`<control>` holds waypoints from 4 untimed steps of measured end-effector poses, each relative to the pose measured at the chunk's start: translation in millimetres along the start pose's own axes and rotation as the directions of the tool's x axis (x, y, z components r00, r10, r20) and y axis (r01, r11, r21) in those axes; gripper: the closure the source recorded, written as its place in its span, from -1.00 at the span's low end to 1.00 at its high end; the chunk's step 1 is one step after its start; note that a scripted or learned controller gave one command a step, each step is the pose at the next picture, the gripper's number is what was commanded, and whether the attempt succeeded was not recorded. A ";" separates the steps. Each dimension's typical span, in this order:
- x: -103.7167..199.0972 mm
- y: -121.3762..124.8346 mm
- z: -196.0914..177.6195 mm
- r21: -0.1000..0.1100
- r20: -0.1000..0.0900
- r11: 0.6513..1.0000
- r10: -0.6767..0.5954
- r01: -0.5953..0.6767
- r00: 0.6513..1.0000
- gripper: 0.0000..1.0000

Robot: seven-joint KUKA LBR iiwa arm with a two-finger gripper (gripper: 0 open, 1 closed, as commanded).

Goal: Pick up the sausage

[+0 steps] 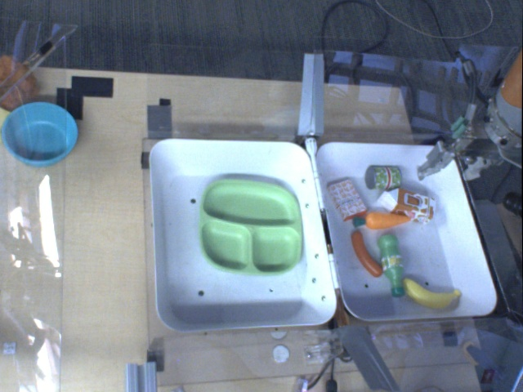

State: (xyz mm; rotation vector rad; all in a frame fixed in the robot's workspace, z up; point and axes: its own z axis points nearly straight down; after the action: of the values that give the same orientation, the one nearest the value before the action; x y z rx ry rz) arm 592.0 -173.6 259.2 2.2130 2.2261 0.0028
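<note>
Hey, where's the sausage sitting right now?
In the camera view, the sausage lies in the right bin, left of centre, just below the carrot and right beside the green bottle.

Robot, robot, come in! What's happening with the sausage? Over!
Two-finger gripper above right bin's far corner, holding nothing. Small red-orange sausage lying in right bin, untouched. Green plastic bottle beside it, orange carrot near its top end.
</note>
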 end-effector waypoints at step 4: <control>99.6 -27.5 73.5 -0.002 0.000 0.797 -0.605 0.605 0.797 -1.00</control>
State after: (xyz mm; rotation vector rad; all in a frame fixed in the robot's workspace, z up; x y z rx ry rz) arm 564.2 -74.1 185.5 1.3866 2.8140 0.0045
